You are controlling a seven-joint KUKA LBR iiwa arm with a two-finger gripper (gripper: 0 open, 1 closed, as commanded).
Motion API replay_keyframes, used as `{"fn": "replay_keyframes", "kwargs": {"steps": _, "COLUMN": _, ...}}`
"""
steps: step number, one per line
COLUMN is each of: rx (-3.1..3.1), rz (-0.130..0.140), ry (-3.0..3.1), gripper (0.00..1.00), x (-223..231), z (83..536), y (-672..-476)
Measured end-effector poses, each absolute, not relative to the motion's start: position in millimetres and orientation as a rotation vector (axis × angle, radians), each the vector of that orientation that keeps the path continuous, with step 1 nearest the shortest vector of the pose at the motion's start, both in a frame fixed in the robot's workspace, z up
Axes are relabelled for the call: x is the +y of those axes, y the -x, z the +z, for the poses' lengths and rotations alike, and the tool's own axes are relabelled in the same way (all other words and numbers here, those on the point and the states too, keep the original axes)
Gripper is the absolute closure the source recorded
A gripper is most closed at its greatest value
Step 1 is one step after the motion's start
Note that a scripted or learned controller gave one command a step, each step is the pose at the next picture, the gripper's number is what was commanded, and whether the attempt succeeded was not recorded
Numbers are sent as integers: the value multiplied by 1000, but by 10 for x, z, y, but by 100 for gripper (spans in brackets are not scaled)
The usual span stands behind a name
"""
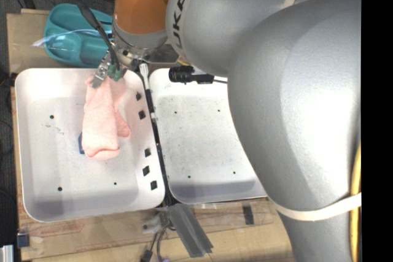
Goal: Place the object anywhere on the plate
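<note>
Seemingly mid-carry, a pink cloth [101, 123] is seen pinched at its upper end by the gripper [110, 72], whose fingers are pressed together on the fabric near the far rim of the left bin [37, 193]. The cloth is draped down from that grip over the middle of the bin; whether its lower end is resting on the bin floor or hanging clear cannot be told.

A blue sliver [80, 144] is glimpsed just beside the cloth's lower left edge, partly covered by it. It may be the plate, though too little is shown for that to be said firmly. If so, the placing step is judged to be nearly in hand: the cloth would need to be lowered and let go so that its bulk is settled on the blue surface rather than on the white floor beside it.

A teal object [70, 37] is lying beyond the left bin's far edge, close to the gripper. The seam between the left bin and the right bin [202, 187] is lined by a dark cable with clips [149, 132], just beside the cloth, where a trailing fold could be snagged. Much of the right bin is overhung by the grey arm [276, 70].
</note>
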State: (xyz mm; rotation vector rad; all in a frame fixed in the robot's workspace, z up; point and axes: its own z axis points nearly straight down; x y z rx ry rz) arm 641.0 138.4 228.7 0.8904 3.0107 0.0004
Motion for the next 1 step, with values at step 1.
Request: {"fn": "replay_keyframes", "kwargs": {"steps": 1, "rx": 3112, "rz": 2, "ry": -403, "gripper": 100, "x": 1461, "z": 2904, "y": -6193}}
